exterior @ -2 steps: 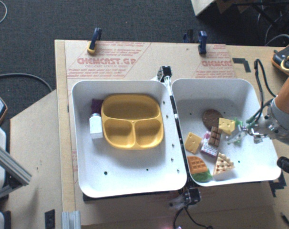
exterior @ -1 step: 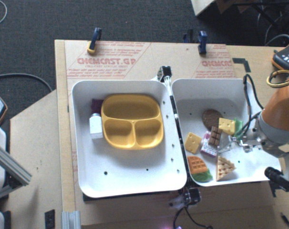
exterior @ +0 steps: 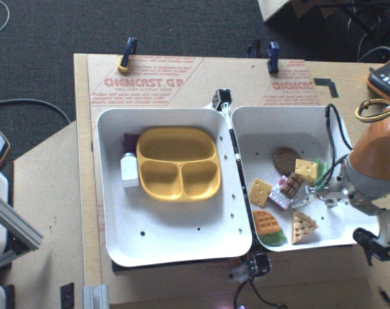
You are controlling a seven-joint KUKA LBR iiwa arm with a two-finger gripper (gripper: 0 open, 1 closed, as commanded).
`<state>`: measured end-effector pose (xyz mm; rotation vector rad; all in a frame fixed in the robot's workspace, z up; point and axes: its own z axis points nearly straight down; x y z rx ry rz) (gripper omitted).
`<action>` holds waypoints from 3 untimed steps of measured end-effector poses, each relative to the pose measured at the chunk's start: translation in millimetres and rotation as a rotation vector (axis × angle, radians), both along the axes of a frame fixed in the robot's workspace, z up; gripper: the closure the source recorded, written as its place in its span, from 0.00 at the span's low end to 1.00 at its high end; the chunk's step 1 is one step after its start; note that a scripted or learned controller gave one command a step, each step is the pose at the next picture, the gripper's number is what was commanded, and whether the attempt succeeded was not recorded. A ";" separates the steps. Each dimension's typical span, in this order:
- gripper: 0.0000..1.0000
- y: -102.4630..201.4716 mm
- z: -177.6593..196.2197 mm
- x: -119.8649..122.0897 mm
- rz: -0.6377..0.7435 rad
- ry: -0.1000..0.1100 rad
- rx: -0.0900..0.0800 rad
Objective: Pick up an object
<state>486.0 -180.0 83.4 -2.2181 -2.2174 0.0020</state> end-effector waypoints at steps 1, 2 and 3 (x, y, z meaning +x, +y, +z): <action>1.00 -0.6 11.4 0.7 -0.001 -0.004 -0.002; 1.00 -1.9 53.9 0.7 0.000 -0.010 -0.006; 1.00 -8.9 114.1 -2.9 0.001 -0.011 -0.007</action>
